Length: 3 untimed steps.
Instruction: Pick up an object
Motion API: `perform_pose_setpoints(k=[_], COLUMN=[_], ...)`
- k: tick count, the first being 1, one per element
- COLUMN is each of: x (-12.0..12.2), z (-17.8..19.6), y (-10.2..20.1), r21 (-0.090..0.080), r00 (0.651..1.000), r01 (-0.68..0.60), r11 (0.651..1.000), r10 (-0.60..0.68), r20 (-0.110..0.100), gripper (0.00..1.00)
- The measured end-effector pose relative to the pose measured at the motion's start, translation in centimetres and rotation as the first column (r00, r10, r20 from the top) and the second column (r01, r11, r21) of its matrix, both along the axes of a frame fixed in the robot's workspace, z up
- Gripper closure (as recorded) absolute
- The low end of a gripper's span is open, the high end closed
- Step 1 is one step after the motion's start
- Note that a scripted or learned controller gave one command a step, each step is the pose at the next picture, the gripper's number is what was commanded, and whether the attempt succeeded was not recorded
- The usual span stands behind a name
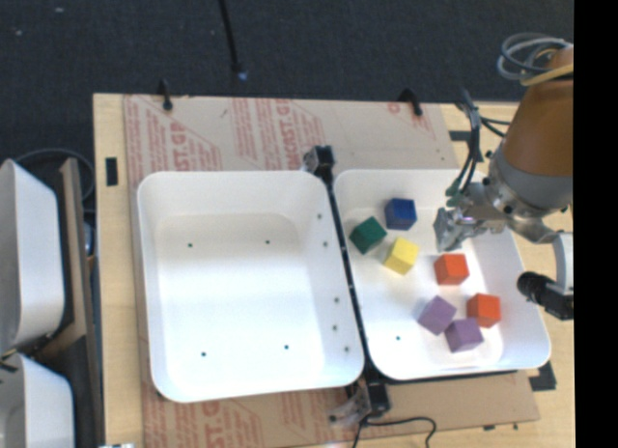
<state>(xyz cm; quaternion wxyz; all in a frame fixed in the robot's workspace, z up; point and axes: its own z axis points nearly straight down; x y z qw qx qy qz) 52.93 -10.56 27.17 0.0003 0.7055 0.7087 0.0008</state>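
- Orange-red block (pixel 451 268) is my likeliest target: it sits in the right bin (pixel 521 354), toward the bin's middle-right, and lies just below my hand (pixel 452 229) in the camera view, almost touching.
- My hand hangs over the right bin, reaching in from the right; whether it is spread or pressed together I cannot tell, the metal parts blur together.
- Nothing shows as pinched in it.
- Yellow block (pixel 402 256) lies just left of the orange-red one; blue block (pixel 401 212) and green block (pixel 368 235) are further left, near the divider.
- Two purple blocks (pixel 436 315) and a second orange block (pixel 485 309) cluster toward the near edge.
- Judgement: the move turns on a short shift toward the near edge, then down; the yellow neighbour could crowd it.
- Left bin (pixel 154 214) plays no part.
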Motion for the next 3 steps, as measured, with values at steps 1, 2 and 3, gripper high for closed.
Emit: perform_pose_setpoints(k=[1,2,3], x=[0.2,1.7,2.0], z=[0.0,-0.1,-1.6], y=[5.2,9.6,14.3], r21=[0.0,0.0,0.0], r00=[1.0,1.0,1.0], r01=[0.0,0.001,0.001], r11=[1.0,1.0,1.0], r10=[0.0,-0.001,-0.001], r20=[0.0,-0.001,-0.002], gripper=[1.0,1.0,1.0])
